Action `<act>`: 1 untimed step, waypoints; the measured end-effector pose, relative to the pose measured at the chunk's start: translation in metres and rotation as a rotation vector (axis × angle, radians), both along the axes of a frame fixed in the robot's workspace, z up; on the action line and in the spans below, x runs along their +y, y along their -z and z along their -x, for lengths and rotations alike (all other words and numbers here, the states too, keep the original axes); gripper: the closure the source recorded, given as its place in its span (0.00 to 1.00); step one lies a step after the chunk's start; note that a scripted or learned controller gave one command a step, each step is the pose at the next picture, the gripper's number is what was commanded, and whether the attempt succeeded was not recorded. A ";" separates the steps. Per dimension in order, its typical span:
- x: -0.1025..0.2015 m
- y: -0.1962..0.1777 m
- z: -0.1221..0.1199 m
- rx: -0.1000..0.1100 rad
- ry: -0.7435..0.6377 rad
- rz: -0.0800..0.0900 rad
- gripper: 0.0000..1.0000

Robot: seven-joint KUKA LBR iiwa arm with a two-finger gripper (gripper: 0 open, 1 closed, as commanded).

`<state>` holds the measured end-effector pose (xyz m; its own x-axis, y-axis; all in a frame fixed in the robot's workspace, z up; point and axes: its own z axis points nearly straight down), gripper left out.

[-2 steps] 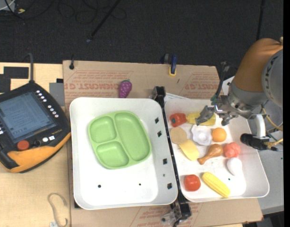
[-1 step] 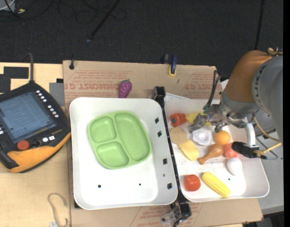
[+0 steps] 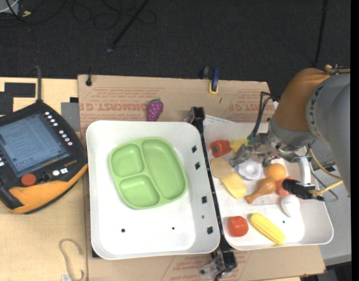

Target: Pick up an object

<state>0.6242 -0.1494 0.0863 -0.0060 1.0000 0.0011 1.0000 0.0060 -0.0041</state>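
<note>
Camera view: pick not done yet, nothing lifted.
End effector (image 3: 249,157) low in right bin (image 3: 320,234), far side, over white item (image 3: 249,170); can't tell jaw opening or any hold. Drumstick (image 3: 262,189), corn (image 3: 267,228) lie loose nearby.

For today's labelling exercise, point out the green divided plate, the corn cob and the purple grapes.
green divided plate (image 3: 148,173): camera view, on the ridge between its compartments.
corn cob (image 3: 267,228): camera view, mid-length of the cob.
purple grapes (image 3: 155,109): camera view, centre of the bunch.
</note>
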 end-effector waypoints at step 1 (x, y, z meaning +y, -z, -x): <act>-0.001 -0.011 0.000 0.000 0.001 0.000 1.00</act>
